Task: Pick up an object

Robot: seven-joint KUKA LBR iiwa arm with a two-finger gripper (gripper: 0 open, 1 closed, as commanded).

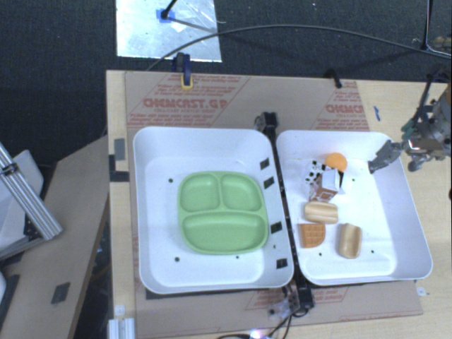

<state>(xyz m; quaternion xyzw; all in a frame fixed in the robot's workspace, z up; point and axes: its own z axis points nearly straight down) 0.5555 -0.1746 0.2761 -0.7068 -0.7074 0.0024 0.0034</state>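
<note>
White plastic bins sit side by side on your desk [233, 90], which is covered with a brown cardboard sheet. Your left bin [152, 189] holds a green divided plate [223, 212], lying flat near its centre. Your right bin [395, 224] carries the things to pick, clustered toward its left half: an orange ball [335, 162] at the upper end, a small black-and-white and brown item [326, 182] just below it, a tan bread roll [320, 211] beneath that, a brown waffle-like piece [312, 235] lower left, and a pale loaf-shaped piece [349, 240] lower right. At the right of the frame, your gripper [385, 157] hangs over the right bin's upper right corner, well apart from the cluster. Whether the jaws are apart or together cannot be told from this slant; nothing shows between them.
</note>
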